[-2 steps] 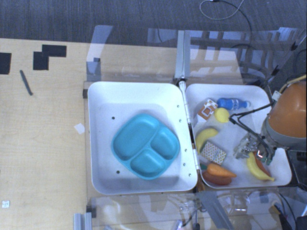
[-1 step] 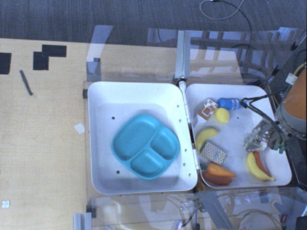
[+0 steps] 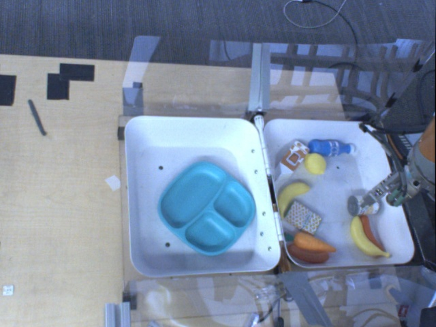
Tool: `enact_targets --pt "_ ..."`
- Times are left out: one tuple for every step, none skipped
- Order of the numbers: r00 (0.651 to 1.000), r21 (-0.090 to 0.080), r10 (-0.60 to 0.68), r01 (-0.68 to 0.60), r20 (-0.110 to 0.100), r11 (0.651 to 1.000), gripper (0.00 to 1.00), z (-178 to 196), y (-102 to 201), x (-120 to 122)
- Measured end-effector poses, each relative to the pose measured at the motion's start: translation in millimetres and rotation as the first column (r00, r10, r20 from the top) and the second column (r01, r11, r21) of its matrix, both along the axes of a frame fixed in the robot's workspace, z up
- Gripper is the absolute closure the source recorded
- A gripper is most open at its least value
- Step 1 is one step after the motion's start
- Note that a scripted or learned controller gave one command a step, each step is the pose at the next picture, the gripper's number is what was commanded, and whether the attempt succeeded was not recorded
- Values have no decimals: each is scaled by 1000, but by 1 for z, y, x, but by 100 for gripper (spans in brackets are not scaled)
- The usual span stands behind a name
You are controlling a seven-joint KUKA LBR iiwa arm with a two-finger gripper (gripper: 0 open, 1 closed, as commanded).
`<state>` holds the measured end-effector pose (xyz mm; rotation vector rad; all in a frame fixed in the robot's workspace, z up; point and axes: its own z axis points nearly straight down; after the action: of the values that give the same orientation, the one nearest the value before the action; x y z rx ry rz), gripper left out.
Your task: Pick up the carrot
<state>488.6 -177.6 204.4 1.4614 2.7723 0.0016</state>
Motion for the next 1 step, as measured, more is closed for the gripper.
enact_targets --pt "1000 -2 6 -6 7 1000 100 11 1 2"
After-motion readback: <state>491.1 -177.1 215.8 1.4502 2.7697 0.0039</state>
